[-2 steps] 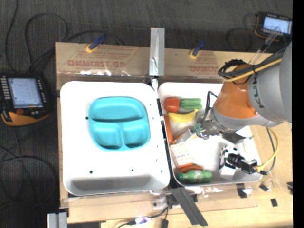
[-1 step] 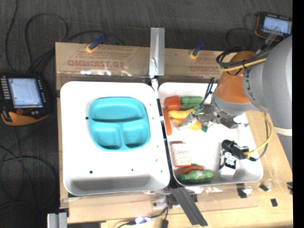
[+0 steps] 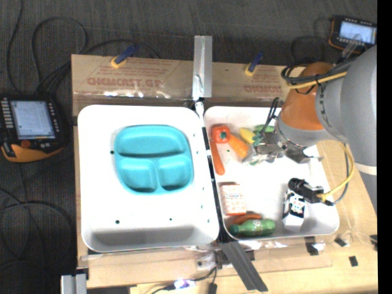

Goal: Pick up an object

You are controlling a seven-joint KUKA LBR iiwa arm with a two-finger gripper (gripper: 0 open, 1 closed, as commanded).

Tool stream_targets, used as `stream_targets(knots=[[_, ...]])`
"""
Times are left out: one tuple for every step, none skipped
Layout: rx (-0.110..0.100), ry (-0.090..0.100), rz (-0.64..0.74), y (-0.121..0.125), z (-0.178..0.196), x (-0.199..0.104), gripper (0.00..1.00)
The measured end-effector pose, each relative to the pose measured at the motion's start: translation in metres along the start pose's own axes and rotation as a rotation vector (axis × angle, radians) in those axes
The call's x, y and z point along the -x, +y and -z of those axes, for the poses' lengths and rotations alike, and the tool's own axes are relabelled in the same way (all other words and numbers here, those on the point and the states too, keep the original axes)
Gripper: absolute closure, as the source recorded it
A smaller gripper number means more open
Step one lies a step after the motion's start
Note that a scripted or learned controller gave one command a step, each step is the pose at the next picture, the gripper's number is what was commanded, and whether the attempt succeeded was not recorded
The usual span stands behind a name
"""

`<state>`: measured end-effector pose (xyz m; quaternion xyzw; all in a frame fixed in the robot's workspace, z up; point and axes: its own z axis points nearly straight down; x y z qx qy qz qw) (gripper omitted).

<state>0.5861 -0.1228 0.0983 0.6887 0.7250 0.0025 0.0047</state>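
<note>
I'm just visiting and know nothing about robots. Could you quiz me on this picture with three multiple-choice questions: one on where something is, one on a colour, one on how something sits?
1. Where is the divided plastic tray?
A. left bin
B. right bin
C. floor

2. What colour is that tray?
A. red
B. turquoise
C. black

3. How is the small printed carton?
A. lying flat
B. hanging from the claw
C. stacked on the tray

Key: A, the divided plastic tray sits in the left white bin; B, it is turquoise; A, the small printed carton lies on the right white bin floor.
</note>
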Motion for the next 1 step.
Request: stream_targets(knots=[[-0.014,0.003,0.075,-0.0181,0.1126,-0.0611,1.00]])
